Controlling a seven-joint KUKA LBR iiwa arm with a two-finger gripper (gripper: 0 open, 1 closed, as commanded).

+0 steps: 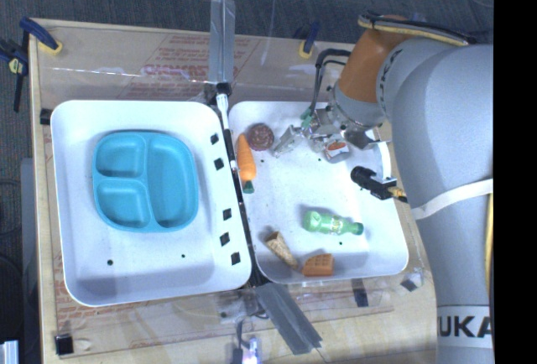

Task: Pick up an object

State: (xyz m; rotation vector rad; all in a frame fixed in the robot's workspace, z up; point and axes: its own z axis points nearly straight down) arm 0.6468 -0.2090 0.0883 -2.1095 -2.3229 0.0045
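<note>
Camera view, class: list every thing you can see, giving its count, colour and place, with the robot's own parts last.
Bins: two, white, side by side on the bench.
Divided plate: one, blue, left bin.
Carrot: one, orange, right bin, left edge.
Round item: one, brown, right bin, far end.
Bottle: one, green, right bin, lying down.
Bread pieces: two, brown, right bin, near edge.
Arm: one, grey with orange band, right side.
Gripper: one, metallic, over right bin's far end.

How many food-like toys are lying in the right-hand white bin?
5: a round brown ball and an orange carrot by the left wall, a green plastic bottle mid-bin, a tan cone and an orange-brown bread piece near the front. The arm may hide more.
</note>
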